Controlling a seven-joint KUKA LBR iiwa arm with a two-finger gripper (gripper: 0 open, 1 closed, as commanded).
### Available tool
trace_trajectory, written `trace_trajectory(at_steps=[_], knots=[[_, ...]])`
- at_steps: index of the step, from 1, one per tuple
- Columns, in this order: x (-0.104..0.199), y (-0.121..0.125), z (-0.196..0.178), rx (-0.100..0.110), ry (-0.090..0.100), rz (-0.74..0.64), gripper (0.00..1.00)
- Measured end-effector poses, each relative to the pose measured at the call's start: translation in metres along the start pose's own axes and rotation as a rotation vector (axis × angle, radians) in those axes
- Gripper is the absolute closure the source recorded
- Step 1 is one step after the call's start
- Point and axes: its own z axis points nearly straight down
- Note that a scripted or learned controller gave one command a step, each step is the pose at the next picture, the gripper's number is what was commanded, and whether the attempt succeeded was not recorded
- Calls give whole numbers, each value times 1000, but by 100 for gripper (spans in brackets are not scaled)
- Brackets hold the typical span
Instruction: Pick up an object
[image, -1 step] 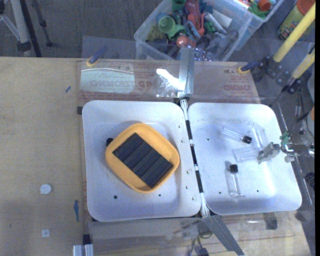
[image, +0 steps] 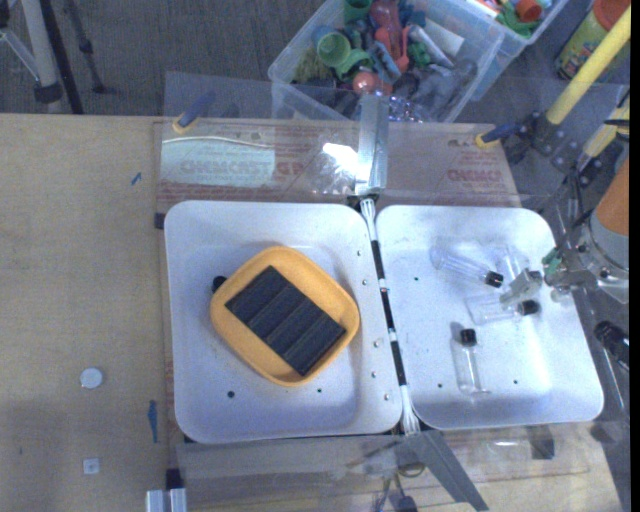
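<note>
The gripper (image: 548, 272) sits at the right bin's (image: 560, 400) right edge — whether it grasps anything, I cannot tell. Clear vials (image: 466, 264) lie scattered in that bin; a yellow tray (image: 284, 315) fills the left bin's (image: 190, 300) middle.

Left bin (image: 190, 300) carries a yellow tray (image: 240, 335) with dark slats, sitting tilted near the middle. Right bin (image: 560, 395) has clear vials scattered about: one (image: 462, 264) up top, one (image: 467, 362) standing lower, black caps showing. The pincer (image: 545, 280) hovers at the right bin's far right rim, beside another vial (image: 500, 307).
</note>
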Motion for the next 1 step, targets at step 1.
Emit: trace_trajectory(at_steps=[1], knots=[[-5, 38, 56, -3, 9, -69, 0]])
